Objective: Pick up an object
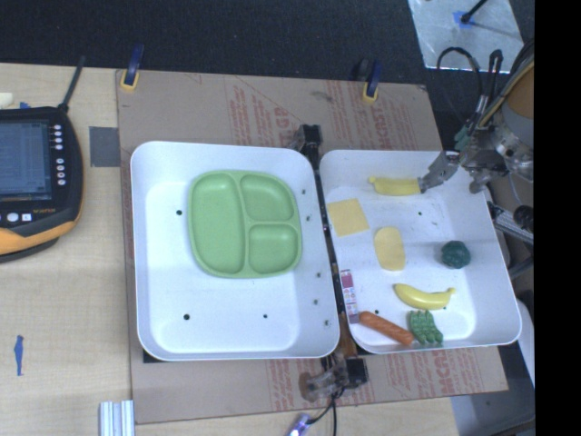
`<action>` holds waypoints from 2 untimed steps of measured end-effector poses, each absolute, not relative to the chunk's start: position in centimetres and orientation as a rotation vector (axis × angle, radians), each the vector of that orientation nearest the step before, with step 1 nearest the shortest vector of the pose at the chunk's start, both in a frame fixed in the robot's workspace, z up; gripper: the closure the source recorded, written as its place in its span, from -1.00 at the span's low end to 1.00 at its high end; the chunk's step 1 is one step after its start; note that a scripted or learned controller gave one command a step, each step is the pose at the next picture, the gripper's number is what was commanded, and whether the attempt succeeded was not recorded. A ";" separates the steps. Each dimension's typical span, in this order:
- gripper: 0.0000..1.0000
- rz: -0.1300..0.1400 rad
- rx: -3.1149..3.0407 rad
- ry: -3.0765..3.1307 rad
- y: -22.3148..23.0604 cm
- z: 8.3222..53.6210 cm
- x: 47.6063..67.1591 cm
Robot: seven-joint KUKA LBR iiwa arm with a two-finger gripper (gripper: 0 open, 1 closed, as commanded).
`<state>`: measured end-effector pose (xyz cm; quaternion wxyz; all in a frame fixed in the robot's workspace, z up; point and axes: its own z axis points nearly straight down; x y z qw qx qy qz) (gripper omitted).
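Carrot point(385, 327) & broccoli point(424, 328) sit nearest me, right bin point(505, 284) front edge. My gripper point(458, 175) hangs at far corner; fingers point(437, 174) look spread, holding nothing. Target yellow piece point(394, 186) lies just left of them, long axis left-right.

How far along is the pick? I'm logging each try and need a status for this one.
Nothing looks picked up yet: every item lies in the right white bin, and the green divided plate sits in the left white bin. In hand: the gripper hovers at the bin's far edge, beside the yellow banana-shaped piece, with nothing visibly between its fingers. Left: closing on an item and lifting.
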<state>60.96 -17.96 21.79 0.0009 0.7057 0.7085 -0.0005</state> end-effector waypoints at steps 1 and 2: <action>-1.00 -0.006 2.219 2.227 -21.2 15.9 60.3; -1.00 -0.002 2.218 2.226 -21.2 22.1 60.2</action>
